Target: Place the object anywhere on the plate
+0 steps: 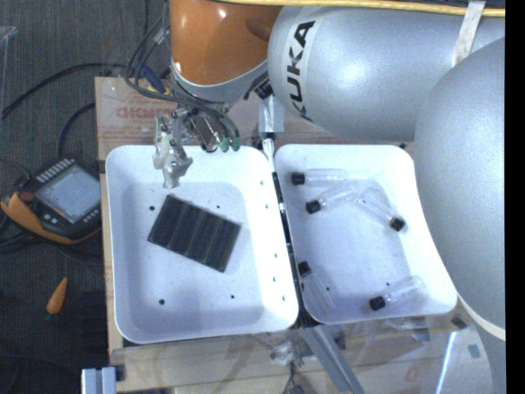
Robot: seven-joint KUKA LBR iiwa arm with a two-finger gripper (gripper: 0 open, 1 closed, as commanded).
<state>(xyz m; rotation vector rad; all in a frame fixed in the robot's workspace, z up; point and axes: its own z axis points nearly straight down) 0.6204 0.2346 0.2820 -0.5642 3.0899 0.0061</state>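
Hovering above plate (194, 233), end effector (172, 161), seemingly empty.

Two smooth white plastic bins (131, 302); a matt black ribbed plate (194, 233); clear glossy plastic tubes (373, 206) with black caps.

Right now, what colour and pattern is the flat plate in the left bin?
Dark grey to black, with parallel ridges along its surface: the plate, seen in the camera view.

Grey arm (369, 72) with black KUKA lettering (300, 68), orange band (209, 31), yellow cable (344, 5), metal claw (174, 158)
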